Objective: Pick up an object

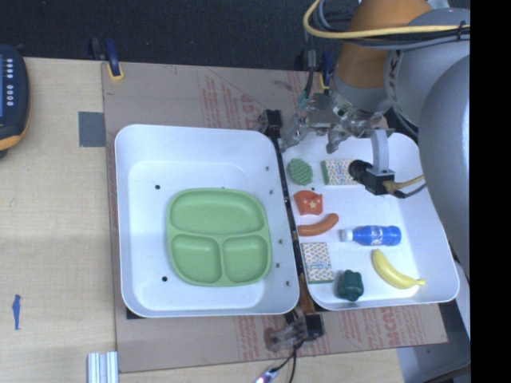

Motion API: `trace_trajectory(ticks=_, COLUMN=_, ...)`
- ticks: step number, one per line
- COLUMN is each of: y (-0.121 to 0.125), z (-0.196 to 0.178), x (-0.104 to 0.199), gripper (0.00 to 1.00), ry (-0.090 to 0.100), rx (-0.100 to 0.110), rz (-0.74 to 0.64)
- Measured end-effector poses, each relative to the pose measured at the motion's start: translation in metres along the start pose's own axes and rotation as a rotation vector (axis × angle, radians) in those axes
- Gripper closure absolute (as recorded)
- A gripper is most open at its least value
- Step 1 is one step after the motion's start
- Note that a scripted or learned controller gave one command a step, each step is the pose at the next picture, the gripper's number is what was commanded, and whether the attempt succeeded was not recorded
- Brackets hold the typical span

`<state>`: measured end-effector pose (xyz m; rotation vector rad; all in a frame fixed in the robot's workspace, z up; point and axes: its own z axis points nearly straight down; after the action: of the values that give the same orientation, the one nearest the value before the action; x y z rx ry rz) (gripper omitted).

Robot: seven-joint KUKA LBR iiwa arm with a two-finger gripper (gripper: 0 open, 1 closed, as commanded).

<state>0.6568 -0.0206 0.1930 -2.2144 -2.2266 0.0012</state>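
Observation:
The right bin [431,238] holds several small items: a green round piece [299,170], a patterned packet [337,171], a red piece [308,203], a sausage [317,225], a blue bottle [371,234], a banana [394,270], a dark green pepper [349,286] and a second packet [317,262]. My gripper [317,136] hangs over the back left corner of this bin, just behind the green piece and the patterned packet. It is open, with nothing between its fingers.
The left bin [136,214] holds a light green divided plate [217,236]. A black part with a cable [373,179] hangs off the wrist over the right bin. A dark device [9,94] lies at the bench's far left.

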Motion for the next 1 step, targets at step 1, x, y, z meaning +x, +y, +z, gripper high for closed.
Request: trace_trajectory(ticks=1, y=-0.0015, z=0.0655, x=-0.0854, gripper=0.00, ry=-0.002, rx=0.003, rz=0.003)
